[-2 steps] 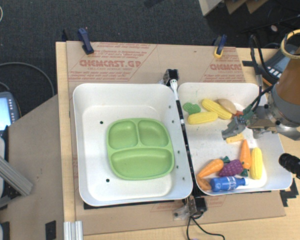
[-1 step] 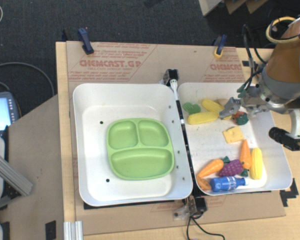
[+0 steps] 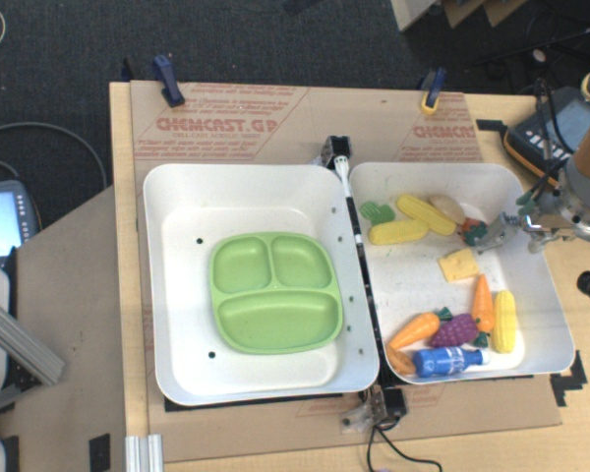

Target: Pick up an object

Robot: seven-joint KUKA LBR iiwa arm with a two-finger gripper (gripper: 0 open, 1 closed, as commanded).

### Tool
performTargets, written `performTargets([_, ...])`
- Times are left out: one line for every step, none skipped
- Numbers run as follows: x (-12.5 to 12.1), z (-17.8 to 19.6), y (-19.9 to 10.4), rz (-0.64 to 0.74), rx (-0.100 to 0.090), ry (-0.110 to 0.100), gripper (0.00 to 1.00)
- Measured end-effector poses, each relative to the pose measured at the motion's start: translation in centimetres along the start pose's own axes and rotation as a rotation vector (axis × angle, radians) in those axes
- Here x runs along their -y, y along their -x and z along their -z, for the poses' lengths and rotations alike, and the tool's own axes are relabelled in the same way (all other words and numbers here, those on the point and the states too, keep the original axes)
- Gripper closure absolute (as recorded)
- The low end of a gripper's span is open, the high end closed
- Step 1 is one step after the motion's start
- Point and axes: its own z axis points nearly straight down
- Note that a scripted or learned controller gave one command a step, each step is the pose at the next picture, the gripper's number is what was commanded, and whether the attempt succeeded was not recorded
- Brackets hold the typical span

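Green divided plate (image 3: 273, 294) in left bin (image 3: 167, 264), toy food in right bin (image 3: 541, 303), claw (image 3: 492, 236) at its edge.

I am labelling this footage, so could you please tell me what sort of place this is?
Probably a robotics lab bench: two shallow white bins clamped on a board, a green divided plastic plate, plastic toy food such as a yellow corn cob, and a grey arm's gripper.

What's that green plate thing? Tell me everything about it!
The green tray is a light green plate that looks like smooth plastic, with rounded corners. Raised ridges split it into three sections: two small ones at the back and one wide one at the front. It lies flat, right side up, near the middle of the left bin, turned a little askew. It rests on the bin's white floor, and its right edge sits close to the bin's right wall.
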Motion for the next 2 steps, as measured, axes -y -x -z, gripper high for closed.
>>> performTargets([-3.7, -7.7, -0.2, 0.013, -0.014, 0.003, 0.00])
performTargets([6.1, -7.4, 0.2, 0.007, -0.013, -0.002, 0.00])
